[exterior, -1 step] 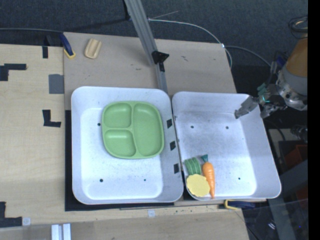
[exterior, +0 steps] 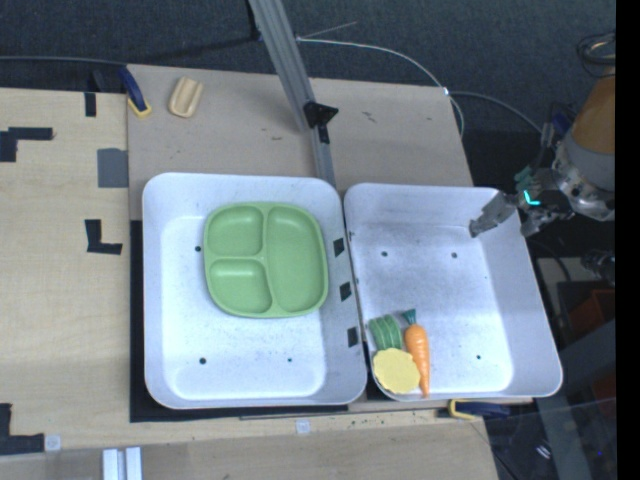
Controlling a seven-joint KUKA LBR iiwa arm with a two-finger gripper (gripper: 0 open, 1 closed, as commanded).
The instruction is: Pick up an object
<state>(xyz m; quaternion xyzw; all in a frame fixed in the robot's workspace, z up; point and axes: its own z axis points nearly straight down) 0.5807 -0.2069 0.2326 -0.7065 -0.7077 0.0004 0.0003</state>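
Three small objects lie together at the near left corner of the right bin [exterior: 500, 298]: an orange carrot [exterior: 418, 356], a yellow round piece [exterior: 395, 371] and a green ribbed piece [exterior: 386, 330]. My gripper [exterior: 508, 220] hangs over the bin's far right edge, well away from them. It is open, with nothing between its fingers. A teal light glows on its body.
The left bin [exterior: 170, 308] holds a green divided plate [exterior: 267, 258]. A grey pole [exterior: 290, 63] slants down to the seam between the bins. On the bench behind lie a tan block [exterior: 185, 96] and a blue-yellow clip [exterior: 134, 92].
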